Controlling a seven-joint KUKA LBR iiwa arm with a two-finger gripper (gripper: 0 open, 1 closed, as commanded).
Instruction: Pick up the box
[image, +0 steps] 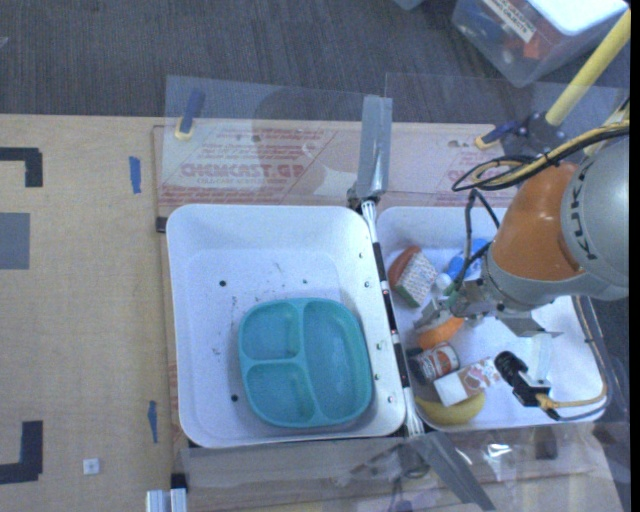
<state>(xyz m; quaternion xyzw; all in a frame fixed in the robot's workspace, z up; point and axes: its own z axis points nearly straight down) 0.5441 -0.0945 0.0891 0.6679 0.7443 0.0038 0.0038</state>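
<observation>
White bins are set side by side; a teal tray (303, 362) lies in the left bin (195, 250). The end effector (455, 300) is lowered into the right bin (580, 370), beside the small box (477, 378) near a banana (450, 408).

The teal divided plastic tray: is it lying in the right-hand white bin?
No. The teal divided plastic tray lies in the left white bin, apart from the cluttered right white bin.

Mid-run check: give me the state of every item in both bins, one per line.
Teal divided tray: flat, upright, in left bin.
Banana: lying at right bin's near edge.
Small can: on its side.
Small box: lying flat beside the can.
Gripper: low among the clutter.
</observation>
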